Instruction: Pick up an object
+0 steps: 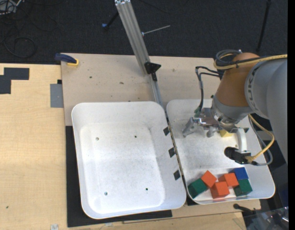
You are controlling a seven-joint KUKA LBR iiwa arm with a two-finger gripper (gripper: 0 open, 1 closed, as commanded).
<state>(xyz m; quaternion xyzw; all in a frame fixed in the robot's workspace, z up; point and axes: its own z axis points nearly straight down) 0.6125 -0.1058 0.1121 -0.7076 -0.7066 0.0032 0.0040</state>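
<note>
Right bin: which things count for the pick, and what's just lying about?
For the pick:
- orange blocks
- green blocks
- blue block
- yellow piece under the arm
- gripper
- right bin

Lying about:
- left bin
- aluminium rail
- blue-handled clamp

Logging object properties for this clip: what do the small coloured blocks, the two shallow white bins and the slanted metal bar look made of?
Small coloured blocks: orange, green, blue, matte with crisp edges, likely painted wood or foam; the look can't settle it. Shallow white bins: smooth with rounded moulded rims and a soft sheen, probably plastic. Slanted metal bar: silvery grey and grooved, looks like extruded aluminium.
</note>
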